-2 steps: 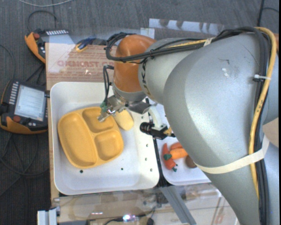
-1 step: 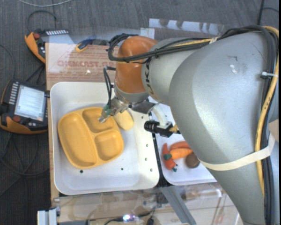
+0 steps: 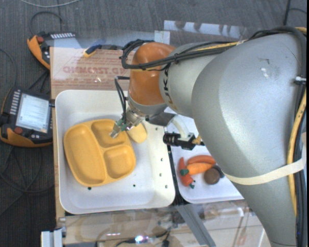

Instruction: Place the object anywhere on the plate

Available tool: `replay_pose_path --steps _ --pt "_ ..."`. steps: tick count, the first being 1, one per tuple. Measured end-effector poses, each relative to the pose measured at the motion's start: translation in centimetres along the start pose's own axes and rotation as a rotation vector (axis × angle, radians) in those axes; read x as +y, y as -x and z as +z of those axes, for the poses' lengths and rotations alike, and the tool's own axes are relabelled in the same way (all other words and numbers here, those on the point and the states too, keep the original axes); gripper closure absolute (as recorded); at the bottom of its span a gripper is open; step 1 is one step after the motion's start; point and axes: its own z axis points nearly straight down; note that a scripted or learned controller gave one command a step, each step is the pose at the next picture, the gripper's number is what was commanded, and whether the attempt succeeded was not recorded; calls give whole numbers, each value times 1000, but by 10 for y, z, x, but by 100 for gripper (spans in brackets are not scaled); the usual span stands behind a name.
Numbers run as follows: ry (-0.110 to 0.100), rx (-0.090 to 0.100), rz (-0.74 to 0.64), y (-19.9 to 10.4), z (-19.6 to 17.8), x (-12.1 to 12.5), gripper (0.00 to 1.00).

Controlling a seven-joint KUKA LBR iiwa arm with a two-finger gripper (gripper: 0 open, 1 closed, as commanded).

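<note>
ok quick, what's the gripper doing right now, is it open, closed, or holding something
Gripper: over the upper right edge of the yellow plate, beside a pale yellow object; whether it is open, closed or gripping that object cannot be told.

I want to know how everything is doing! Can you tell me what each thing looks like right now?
Yellow plate: lying flat in the left bin, compartments facing up.
Pale yellow object: at the plate's right edge, beside the gripper.
Gripper: low over the plate's rim.
Carrot: lying in the right bin.
Brown round thing: beside the carrot.

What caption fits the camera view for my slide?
Gripper over the yellow plate's upper right rim, pale yellow object beside it in the left bin.
</note>
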Motion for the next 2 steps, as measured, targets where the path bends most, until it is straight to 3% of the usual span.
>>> replay_pose_path --steps 1,2 --pt "-3 15 217 0 1 -1 100" --pt "-5 15 169 1 1 -1 100"
